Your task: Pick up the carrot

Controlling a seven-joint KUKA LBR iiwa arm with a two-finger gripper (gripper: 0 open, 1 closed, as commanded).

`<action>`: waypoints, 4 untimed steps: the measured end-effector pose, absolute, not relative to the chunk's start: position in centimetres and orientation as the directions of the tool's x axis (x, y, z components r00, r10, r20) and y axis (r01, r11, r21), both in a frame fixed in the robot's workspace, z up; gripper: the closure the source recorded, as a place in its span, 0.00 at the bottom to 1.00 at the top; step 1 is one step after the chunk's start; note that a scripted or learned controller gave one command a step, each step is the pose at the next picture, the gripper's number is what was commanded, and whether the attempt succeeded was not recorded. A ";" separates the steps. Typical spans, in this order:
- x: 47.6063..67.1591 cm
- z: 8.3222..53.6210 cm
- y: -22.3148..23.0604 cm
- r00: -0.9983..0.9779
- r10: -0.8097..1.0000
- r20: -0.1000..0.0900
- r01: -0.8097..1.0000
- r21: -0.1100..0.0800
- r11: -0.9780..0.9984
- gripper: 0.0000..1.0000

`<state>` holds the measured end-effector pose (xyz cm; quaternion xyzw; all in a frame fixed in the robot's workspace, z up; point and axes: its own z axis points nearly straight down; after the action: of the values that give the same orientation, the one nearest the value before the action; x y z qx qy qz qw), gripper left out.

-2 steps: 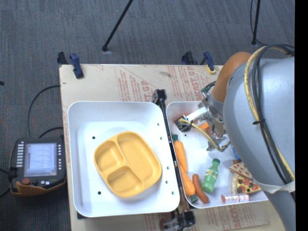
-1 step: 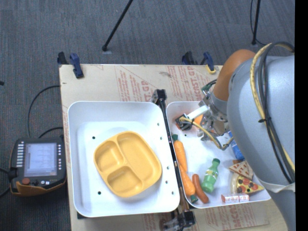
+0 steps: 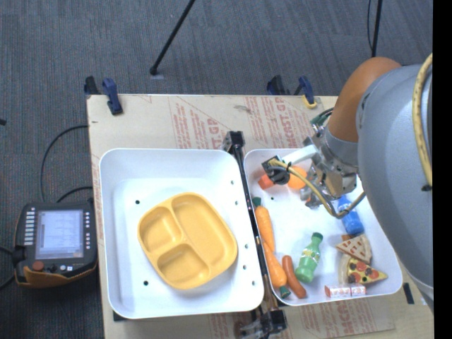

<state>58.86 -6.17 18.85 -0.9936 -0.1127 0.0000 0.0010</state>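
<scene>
My claw [image 3: 321,189] hangs over the far end of the right shallow white bin [image 3: 289,221], too cluttered with my own wrist for me to tell whether it is apart or together, while the long orange plastic carrot [image 3: 265,233] lies apart from it along that bin's left wall

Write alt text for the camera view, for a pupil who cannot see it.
The carrot lies untouched along the left wall of the right bin, while the gripper hangs over that bin's far end, apart from it. Nearby lie a green bottle and pizza slices; the left bin holds a yellow divided plate.
</scene>
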 end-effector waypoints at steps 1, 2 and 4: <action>58.8 19.6 -6.1 0.974 0.227 -0.005 0.227 -0.005 -0.974 1.00; 58.8 20.6 -6.1 0.973 0.231 -0.008 0.231 -0.008 -0.973 1.00; 58.8 22.4 -6.1 0.970 0.242 -0.013 0.242 -0.013 -0.970 1.00</action>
<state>58.75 -6.08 22.39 -0.9925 -0.1221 0.0070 0.0058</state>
